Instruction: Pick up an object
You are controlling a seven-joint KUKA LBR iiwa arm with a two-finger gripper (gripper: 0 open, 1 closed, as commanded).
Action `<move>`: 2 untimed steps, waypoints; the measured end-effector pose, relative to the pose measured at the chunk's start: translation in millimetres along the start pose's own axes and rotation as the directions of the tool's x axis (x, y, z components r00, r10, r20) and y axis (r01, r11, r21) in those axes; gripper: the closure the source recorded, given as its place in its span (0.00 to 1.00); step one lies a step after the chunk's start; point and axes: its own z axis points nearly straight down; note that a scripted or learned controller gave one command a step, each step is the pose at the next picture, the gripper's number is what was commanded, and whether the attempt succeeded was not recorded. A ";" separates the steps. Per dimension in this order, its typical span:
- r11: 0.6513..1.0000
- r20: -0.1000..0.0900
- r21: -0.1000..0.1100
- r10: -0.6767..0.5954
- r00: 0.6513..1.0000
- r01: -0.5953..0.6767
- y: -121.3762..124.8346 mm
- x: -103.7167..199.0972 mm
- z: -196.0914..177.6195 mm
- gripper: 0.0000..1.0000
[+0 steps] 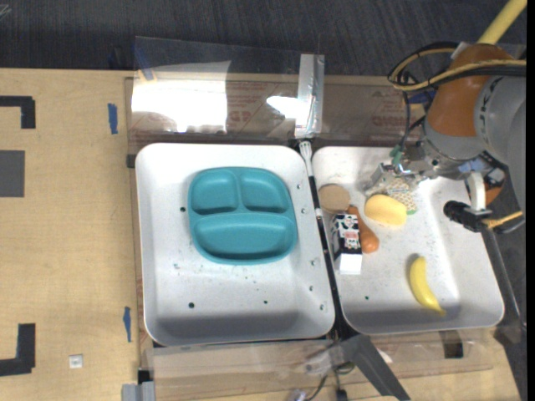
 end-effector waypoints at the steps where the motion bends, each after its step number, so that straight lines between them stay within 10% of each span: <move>1: 1.000 -0.002 0.001 0.009 1.000 -0.009 -34.3 30.8 -0.6 0.00; 2: 0.999 -0.001 -0.001 -0.051 0.999 0.051 -54.8 63.0 -1.6 0.00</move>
